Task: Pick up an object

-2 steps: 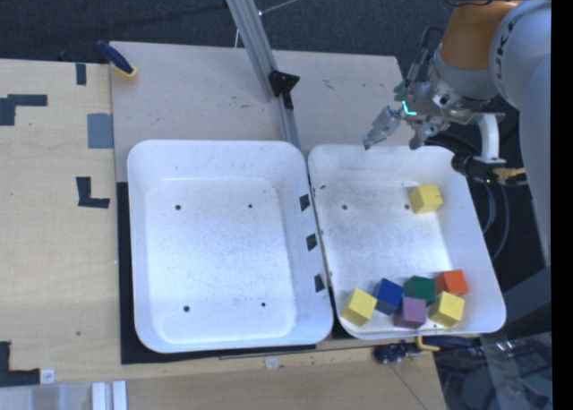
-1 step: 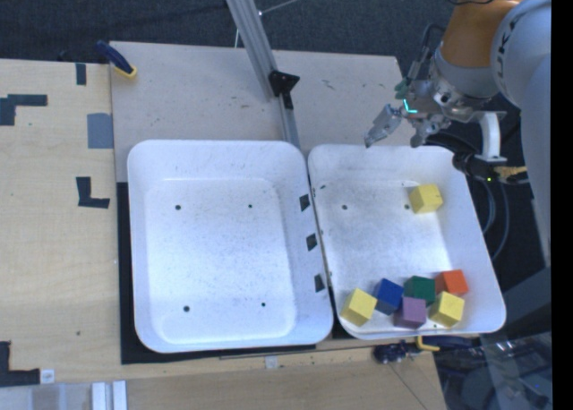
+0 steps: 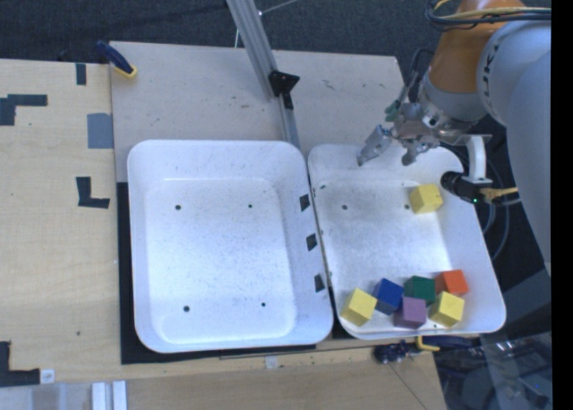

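Wooden tabletop [image 3: 206,95], right shallow white plastic bin [image 3: 358,175]: pincer [image 3: 392,150] spread open, empty, at far edge. Small yellow cube [image 3: 425,198] nearby looks light, rigid; pinch flat opposite faces.

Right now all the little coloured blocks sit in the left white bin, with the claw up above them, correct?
Not quite: the blocks lie in the right bin, not the left bin, as the camera view shows. The claw is indeed above them in the picture, near that bin's far edge.
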`<control>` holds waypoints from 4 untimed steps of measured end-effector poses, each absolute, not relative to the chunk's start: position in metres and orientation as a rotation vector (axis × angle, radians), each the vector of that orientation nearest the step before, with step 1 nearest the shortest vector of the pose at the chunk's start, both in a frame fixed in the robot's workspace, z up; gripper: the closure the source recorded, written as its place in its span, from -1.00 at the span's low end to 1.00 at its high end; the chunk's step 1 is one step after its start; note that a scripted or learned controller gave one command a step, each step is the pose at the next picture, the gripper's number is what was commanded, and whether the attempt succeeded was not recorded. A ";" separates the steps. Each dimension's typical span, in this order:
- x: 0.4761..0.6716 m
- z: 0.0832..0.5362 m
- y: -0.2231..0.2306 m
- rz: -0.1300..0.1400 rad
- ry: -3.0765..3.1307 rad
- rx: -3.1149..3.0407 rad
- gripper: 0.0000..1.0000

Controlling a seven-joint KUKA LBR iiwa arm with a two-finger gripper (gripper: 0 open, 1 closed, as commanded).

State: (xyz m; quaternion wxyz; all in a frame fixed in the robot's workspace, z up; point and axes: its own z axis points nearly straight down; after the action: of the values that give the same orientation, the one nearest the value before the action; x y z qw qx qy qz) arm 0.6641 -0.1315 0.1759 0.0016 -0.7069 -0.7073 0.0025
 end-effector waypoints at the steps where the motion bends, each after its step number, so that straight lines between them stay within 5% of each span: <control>1: 0.672 0.122 -0.135 0.009 -2.221 -2.217 -1.00; 2: 0.671 0.090 -0.134 0.010 -2.221 -2.217 -1.00; 3: 0.671 0.101 -0.134 0.009 -2.223 -2.216 1.00; 4: 0.667 0.145 -0.132 -0.004 -2.225 -2.222 1.00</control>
State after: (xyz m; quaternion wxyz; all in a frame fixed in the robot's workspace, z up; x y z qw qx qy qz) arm 0.6670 -0.1316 0.1455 -0.0014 -0.7067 -0.7075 -0.0012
